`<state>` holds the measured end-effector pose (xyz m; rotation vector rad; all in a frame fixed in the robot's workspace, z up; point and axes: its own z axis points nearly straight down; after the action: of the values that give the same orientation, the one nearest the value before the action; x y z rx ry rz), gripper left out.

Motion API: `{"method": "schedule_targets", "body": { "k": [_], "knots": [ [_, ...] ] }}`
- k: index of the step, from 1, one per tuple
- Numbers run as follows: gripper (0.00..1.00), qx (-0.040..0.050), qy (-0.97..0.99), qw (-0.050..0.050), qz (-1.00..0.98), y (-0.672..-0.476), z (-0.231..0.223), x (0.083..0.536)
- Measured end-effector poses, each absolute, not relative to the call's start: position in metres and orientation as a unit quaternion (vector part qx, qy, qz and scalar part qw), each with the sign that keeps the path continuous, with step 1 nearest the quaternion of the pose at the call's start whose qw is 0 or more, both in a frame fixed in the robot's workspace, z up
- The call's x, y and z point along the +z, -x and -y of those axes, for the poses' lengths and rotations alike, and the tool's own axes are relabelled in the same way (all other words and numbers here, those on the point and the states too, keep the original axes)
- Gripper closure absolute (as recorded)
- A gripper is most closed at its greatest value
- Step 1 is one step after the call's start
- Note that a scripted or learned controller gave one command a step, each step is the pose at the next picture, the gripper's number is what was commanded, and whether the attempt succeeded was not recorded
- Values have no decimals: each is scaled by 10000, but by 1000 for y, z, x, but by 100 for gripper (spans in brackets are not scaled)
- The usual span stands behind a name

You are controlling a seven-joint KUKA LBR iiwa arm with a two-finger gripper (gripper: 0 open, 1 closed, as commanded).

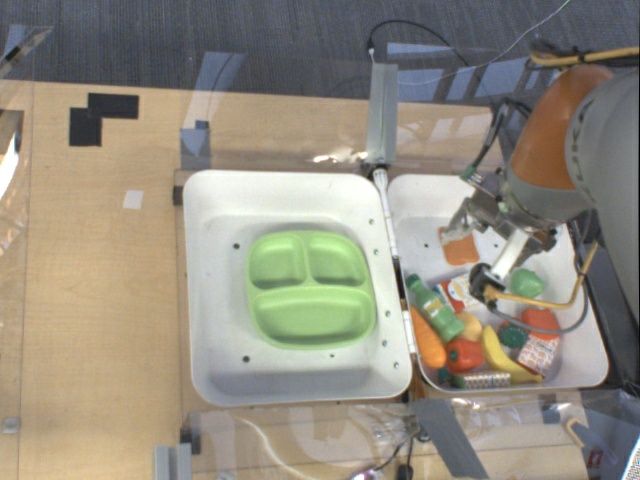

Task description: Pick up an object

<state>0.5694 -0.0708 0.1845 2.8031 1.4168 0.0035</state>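
Your gripper [464, 228] hangs over the upper part of the right bin [420, 200], and you cannot tell from this view whether it is open or closed. Under all this you see a pale wooden bench [90, 268] with a black stepped mark [100, 116] near its far left corner, and behind the bench a dark carpet floor [250, 18]. The left bin [210, 268] carries a light green plate [310, 288] with three compartments, lying flat in the middle, with bare white floor on all sides of it. In the right bin the far-left corner is bare, while the near part is crowded: a green bottle [436, 305], a carrot [428, 341] against the left wall, a banana [506, 356] and some smaller red and green pieces lie close together. The orange block [460, 251] sits just below the gripper, in the upper middle of the right bin, apart from the heap. It looks small, flat-sided and plain orange; whether the gripper touches it, you cannot tell.
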Motion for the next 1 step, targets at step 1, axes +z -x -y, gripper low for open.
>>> {"method": "schedule_targets", "body": {
  "k": [1],
  "knots": [
    [0,1,-8149,-4,-5797,-534,88,109]
  ]
}}
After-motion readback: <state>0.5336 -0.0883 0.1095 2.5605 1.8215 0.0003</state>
